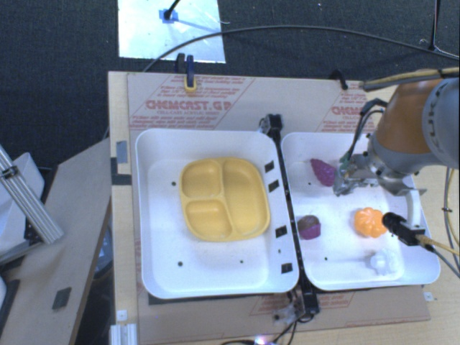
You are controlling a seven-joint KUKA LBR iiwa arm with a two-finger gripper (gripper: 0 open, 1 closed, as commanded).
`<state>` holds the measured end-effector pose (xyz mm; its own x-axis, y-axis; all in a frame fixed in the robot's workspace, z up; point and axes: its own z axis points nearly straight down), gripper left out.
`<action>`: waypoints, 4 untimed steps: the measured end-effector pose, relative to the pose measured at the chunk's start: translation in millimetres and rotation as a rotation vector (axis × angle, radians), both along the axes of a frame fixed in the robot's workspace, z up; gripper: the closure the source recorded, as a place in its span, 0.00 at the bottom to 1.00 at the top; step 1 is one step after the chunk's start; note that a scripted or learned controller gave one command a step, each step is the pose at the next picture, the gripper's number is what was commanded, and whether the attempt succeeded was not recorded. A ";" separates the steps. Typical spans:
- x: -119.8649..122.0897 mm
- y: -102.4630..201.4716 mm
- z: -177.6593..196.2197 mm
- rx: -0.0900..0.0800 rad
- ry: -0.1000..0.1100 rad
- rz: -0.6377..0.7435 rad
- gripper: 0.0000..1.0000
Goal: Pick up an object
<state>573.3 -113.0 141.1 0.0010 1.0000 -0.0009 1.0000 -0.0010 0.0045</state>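
The right white bin holds a purple object near its back, a dark purple round object by its left wall, an orange pumpkin-like object to the right, and a small white object near the front. My gripper hangs low over the bin, just right of the purple object and above-left of the orange one. I see nothing between its fingers.
The left white bin holds a yellow compartment plate. A black divider with clips runs between the bins. Cables cross the bench at the back and at the right edge.
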 end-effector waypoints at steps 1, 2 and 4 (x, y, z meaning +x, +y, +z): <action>1.8 1.7 64.4 0.000 -0.003 0.005 1.00; 2.9 1.7 89.6 0.001 0.001 0.005 1.00; -5.8 113.1 73.0 0.003 0.004 0.011 1.00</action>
<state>567.5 0.2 214.1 -0.0102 0.9999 0.0025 0.9999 0.0102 0.0009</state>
